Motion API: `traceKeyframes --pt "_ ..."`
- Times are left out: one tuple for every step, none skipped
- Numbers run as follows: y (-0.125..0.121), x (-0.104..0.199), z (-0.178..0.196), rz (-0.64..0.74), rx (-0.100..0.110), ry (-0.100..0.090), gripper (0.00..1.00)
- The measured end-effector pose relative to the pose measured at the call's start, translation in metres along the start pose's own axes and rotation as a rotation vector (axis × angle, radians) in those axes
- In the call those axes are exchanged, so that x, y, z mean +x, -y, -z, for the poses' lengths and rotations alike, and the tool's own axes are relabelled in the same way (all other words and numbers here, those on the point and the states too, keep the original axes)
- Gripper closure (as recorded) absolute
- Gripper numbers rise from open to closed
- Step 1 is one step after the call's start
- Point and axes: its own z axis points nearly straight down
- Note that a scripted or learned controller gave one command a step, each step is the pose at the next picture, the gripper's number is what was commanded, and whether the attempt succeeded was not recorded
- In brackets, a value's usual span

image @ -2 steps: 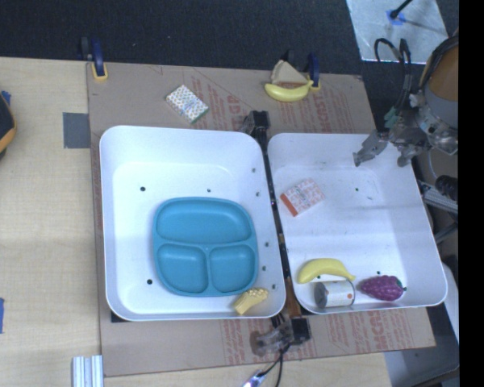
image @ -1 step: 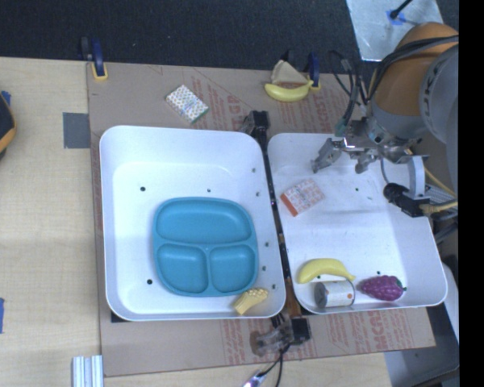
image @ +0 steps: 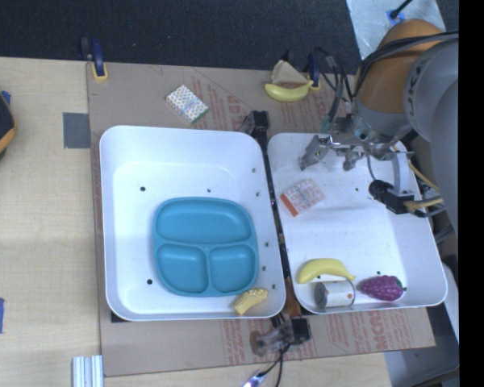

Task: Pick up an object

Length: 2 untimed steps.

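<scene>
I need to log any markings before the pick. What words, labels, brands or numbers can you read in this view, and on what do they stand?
No text reads clearly.
Cardboard sheet under the bins: faint reddish print, too blurred to read.
Packet in the right bin: red pattern, no legible words.
Packet on the cardboard: dotted pattern, no legible words.
Small can: label too small to read.
</scene>
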Motion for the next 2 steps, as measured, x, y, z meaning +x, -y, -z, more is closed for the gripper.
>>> traceKeyframes --pt "0.028 0.015 -0.04 -0.003 0.002 0.0 0.0" --pt "0.028 0.014 -0.03 -0.001 0.003 0.001 1.0"
